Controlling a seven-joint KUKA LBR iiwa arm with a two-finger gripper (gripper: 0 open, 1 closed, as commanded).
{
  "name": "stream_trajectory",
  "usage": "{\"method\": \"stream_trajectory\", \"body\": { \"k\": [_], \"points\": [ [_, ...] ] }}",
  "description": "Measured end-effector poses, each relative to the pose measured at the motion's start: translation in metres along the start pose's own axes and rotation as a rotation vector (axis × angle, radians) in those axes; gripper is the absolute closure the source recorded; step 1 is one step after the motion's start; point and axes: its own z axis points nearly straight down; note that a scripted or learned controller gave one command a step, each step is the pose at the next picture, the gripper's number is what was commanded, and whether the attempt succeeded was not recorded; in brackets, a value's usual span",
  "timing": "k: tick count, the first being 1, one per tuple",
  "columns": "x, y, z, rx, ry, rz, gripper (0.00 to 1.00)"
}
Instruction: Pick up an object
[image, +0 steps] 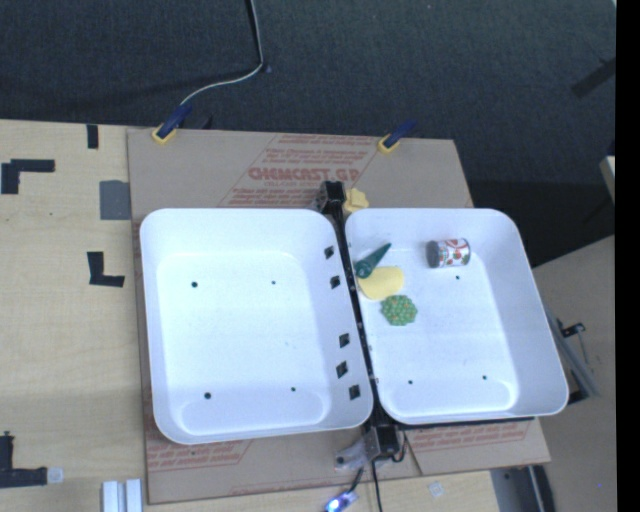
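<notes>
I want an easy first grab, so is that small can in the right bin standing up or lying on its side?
Lying on its side: the can shows its long red-and-white side, with a grey end facing left, on the right bin floor.

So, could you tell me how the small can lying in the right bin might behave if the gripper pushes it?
The small can lies on its side, so it would probably roll. The right bin floor looks smooth, so it may also slide. It looks rigid, unlikely to deform.

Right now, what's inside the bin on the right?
The right bin holds a small can, a yellow thing, a green bumpy ball and a dark green pointy piece partly covering the yellow thing.
</notes>
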Motion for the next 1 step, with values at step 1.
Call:
{"method": "stream_trajectory", "body": {
  "k": [1],
  "points": [
    [0.0265, -0.0003, -0.0003, 0.001, 0.001, -0.001, 1.00]
  ]
}}
